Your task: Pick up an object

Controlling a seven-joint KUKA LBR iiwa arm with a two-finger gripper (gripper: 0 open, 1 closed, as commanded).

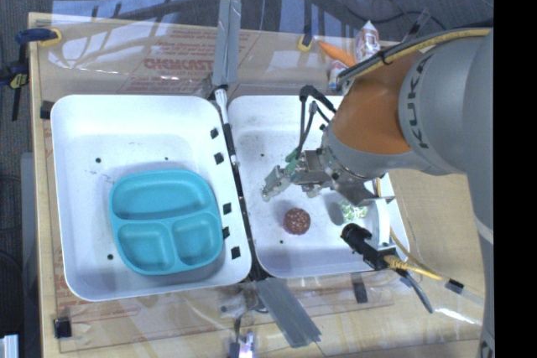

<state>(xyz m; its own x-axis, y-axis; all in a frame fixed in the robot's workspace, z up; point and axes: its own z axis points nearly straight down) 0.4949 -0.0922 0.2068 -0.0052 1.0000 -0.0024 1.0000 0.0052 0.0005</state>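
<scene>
The arm was seen reaching in from 3 o'clock over the right bin (252, 180). The end effector (273, 183) hung above the bin floor near its centre, metal fingers (270, 184) pointing toward 9 o'clock. Nothing was seen between the fingers; whether they were spread or closed could not be told from this slant.

A small round reddish-brown ball (296, 220) lay on the floor of the right bin, at about 5 o'clock from the fingertips, near but apart from them. A small pale green-spotted object (353, 213) was partly hidden under the wrist, at 3 o'clock from the ball. A blue divided tray (165, 222) rested in the left bin (75, 180), well apart from the arm.

Risks judged from this position:
- The fingers were offset from the ball toward 11 o'clock. A straight descent would likely close on bare floor.
- The ball was round and probably free to roll. A one-sided touch could push it toward the 6 o'clock wall.
- The divider between the bins stood at 9 o'clock of the fingers. An overshoot that way could strike it.
- The cable looped around the wrist could drag across the green-spotted object and shift it.
</scene>
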